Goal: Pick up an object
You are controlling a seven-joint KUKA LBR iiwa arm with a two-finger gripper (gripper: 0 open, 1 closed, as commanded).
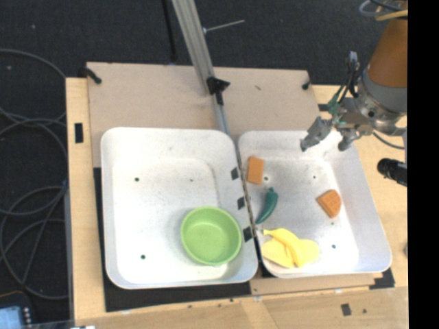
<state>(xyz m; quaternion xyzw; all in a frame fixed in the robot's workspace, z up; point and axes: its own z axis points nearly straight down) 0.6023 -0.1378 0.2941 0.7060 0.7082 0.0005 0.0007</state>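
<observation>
From the camera above the bench [164,94], you see the gripper [330,137] over the far edge of the right bin [363,252], fingers spread with nothing between them. Taking that bin as your landmark: an orange block [255,170] lies by its left wall, another orange block [329,203] toward its right, a green pepper [267,205] between, yellow bananas [291,248] at its near-left corner. Left of it, a green bowl [210,235] sits in the left bin [130,156].

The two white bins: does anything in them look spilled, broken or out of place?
Nothing stands out. The green bowl sits upright in the left bin; two orange blocks, a green pepper-like toy and a yellow object lie loose in the right bin.
</observation>
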